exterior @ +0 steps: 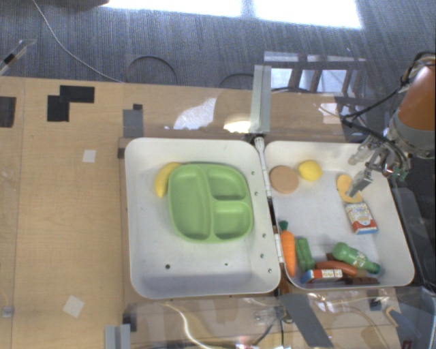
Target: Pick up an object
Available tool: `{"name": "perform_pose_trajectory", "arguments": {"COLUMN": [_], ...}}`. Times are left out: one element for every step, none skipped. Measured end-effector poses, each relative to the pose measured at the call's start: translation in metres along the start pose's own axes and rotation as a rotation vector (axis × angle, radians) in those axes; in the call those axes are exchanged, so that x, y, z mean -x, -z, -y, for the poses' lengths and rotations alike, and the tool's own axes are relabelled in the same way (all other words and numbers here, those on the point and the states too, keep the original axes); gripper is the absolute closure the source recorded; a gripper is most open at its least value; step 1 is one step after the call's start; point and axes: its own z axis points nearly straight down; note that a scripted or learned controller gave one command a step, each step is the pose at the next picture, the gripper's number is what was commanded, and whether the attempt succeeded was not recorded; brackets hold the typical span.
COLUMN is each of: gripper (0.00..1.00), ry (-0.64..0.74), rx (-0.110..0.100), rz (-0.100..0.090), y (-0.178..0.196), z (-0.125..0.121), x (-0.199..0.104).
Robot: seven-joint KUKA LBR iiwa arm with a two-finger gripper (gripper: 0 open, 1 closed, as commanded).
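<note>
Tool (360, 185) in R bin (402, 232), tip at orange slice (345, 184); open/closed can't tell. Juice carton (360, 218) just below.

A pale wooden bench (61, 225) spans the lower view; at twelve o'clock lies dark grey ribbed carpet (170, 41), with bright window light (300, 10) glaring near one o'clock

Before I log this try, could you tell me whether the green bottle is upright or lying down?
Lying down: the green bottle rests on its side in the right bin.
</note>
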Motion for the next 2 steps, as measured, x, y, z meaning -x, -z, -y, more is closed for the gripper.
{"name": "perform_pose_trajectory", "arguments": {"gripper": [0.00,0.00], "ry": [-0.149,-0.266], "rx": [0.001,0.002], "rz": [-0.005,-0.001], "y": [-0.066,-0.072], "z": [0.012,0.021], "x": [-0.038,-0.065]}}
